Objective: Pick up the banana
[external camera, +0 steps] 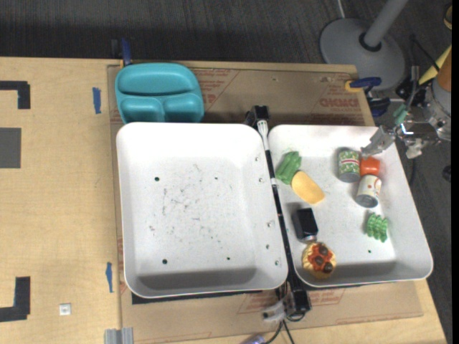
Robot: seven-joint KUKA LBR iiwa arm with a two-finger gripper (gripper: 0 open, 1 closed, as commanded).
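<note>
Right bin [412,246], near to far: pizza [318,258], black block [306,222], banana [308,187] near left wall, untouched. Tool [380,140] at far right rim; finger state indeterminable. Advised: approach from above, straddle banana's short axis, avoid green pepper [288,166].

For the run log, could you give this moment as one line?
gripper: at right bin's far right edge | banana: untouched, right bin

The tabletop [50,213] is tan board with black markings and blue tape tabs. On it, just below the hand [391,131], lies the right white bin [409,253]; the left white bin [193,282] adjoins it farther off. A teal divided tray [159,92] sits beyond that.
</note>
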